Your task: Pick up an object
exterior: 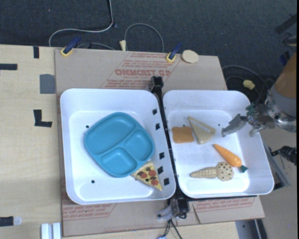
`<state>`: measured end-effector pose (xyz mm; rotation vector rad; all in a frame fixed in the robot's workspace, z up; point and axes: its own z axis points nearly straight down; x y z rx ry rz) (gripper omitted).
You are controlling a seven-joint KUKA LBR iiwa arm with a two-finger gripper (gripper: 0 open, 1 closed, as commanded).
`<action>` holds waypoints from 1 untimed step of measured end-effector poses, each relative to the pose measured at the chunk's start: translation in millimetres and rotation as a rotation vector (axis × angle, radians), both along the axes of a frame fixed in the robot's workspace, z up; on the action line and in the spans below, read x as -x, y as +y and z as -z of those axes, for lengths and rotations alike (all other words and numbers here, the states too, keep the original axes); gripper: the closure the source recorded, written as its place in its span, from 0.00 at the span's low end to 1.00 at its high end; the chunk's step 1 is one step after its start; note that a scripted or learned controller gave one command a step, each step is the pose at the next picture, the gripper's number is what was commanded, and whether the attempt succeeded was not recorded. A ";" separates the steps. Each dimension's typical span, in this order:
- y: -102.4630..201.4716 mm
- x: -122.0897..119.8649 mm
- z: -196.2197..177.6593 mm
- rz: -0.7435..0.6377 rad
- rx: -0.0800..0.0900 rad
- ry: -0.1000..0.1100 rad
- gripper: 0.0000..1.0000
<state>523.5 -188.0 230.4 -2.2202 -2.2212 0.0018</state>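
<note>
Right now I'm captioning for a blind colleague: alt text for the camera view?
The gripper hovers over the right bin, which holds a carrot, ice cream cone, bread and wedge. The left bin holds a blue plate and pizza slice.

Dark grey carpet floor (199, 14) beyond the far edge of the light wood counter (20, 148). Cardboard sheet (139, 71) on counter, clamped at far edge. White cable (108, 9) trails across carpet.

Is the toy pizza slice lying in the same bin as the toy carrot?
No. The toy pizza slice lies in the left bin beside the blue divided plate, while the toy carrot lies in the right bin.
</note>
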 end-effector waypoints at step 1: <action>-37.4 12.9 148.9 0.004 0.003 -0.006 0.00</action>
